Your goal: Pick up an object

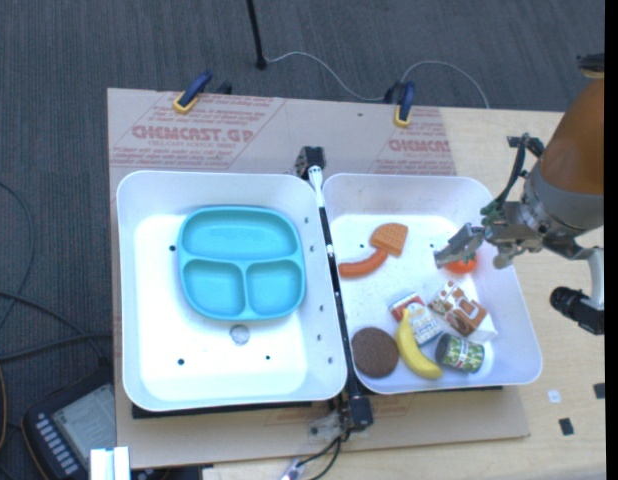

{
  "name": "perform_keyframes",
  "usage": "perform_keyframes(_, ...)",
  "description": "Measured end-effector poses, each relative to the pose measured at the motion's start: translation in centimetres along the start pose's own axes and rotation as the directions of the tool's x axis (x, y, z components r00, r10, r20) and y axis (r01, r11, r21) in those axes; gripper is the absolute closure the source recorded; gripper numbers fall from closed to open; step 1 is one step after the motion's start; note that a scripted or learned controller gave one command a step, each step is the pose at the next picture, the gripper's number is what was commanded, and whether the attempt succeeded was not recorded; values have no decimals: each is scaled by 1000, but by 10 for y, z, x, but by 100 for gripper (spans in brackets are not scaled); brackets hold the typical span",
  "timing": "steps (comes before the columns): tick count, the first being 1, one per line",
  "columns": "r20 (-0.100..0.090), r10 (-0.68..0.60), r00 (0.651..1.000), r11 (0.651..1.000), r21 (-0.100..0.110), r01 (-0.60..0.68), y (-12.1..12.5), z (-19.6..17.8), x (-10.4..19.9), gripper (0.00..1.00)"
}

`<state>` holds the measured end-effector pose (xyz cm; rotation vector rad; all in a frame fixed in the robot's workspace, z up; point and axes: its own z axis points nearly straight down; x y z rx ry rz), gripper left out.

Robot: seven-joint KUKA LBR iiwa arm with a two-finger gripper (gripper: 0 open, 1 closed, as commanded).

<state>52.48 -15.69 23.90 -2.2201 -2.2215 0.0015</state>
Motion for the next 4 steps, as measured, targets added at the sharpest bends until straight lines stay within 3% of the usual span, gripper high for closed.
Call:
perform_keyframes(1,-1,0,1000,1000,3,0,40,125,12,0)
perform_keyframes(2,3,1,1000,1000,-11,-1,-21,151,40,0)
perform_keyframes(3,4,2,1000,1000,-16,-2,-19,140,40,100)
perform_keyframes(4,0,0,1000,1000,-1,0,-41,55,90,100)
